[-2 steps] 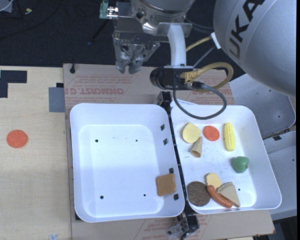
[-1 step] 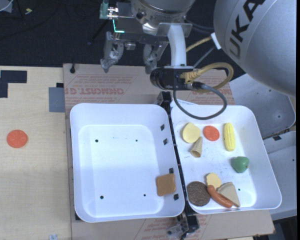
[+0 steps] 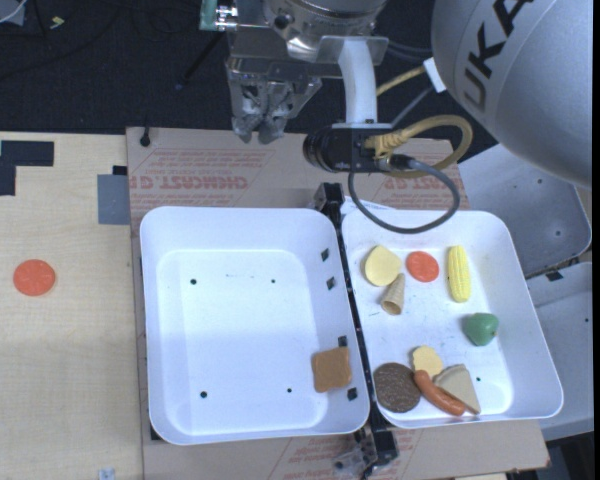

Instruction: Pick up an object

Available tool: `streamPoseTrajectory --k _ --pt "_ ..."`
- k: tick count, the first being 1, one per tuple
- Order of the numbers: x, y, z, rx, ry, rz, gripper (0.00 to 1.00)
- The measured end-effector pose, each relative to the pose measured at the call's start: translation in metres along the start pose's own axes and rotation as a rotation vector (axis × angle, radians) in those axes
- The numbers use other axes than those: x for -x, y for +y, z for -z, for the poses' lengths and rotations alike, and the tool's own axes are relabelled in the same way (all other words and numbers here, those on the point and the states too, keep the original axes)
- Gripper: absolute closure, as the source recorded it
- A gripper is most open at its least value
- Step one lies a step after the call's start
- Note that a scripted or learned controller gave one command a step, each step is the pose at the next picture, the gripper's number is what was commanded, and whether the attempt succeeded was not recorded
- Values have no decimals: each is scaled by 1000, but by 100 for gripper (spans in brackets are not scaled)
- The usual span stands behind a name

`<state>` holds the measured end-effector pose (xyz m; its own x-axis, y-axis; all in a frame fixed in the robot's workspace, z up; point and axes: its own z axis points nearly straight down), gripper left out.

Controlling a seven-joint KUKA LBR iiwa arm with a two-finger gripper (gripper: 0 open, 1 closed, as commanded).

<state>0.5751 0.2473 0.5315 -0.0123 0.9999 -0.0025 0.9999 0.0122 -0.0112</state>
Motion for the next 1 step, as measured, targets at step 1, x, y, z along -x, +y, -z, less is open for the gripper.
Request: streamPoseTrajectory --k 1 --pt "0 0 0 -1 0 0 0"
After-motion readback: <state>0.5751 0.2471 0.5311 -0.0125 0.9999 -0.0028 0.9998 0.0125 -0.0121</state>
